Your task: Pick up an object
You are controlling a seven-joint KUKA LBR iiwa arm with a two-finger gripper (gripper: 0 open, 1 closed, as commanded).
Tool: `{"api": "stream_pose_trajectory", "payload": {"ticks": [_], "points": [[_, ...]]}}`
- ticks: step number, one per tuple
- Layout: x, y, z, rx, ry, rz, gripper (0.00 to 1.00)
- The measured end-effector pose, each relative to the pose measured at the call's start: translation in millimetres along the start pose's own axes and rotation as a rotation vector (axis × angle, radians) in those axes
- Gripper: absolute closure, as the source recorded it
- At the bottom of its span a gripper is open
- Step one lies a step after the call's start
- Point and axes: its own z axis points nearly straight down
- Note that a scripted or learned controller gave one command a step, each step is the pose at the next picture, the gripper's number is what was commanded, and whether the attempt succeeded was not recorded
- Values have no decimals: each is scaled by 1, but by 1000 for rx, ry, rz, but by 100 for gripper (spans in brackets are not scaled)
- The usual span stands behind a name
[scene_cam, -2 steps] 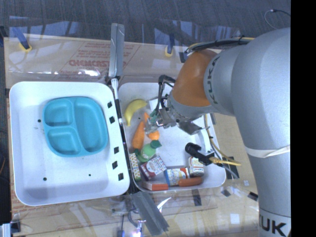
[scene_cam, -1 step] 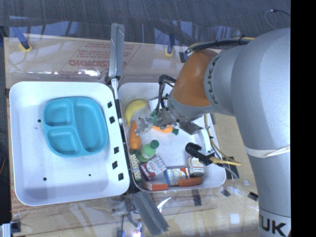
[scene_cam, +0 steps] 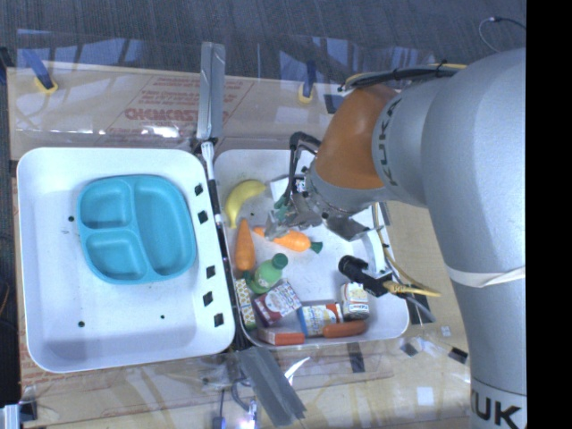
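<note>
Small orange carrot (scene_cam: 291, 241) seemingly just under hand (scene_cam: 284, 211), touching unclear.

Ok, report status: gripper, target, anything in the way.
Gripper low in right bin, over small orange carrot. Grip unconfirmed. Banana and larger carrot crowd close alongside.

Light is even and fairly bright, diffuse from above. The white bins (scene_cam: 45, 239) read clean without blown highlights. Glare streaks the clear plastic sheet (scene_cam: 107, 105) toward 11 o'clock and again along 6 o'clock. A soft shadow lies under the arm (scene_cam: 429, 150) at 3 o'clock. Focus is moderate; small items look slightly soft and the dark floor toward 12 o'clock is grainy.
</note>
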Motion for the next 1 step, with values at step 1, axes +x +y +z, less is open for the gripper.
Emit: {"api": "stream_pose_trajectory", "payload": {"ticks": [1], "points": [[0,0,0,0,0,0,0]]}}
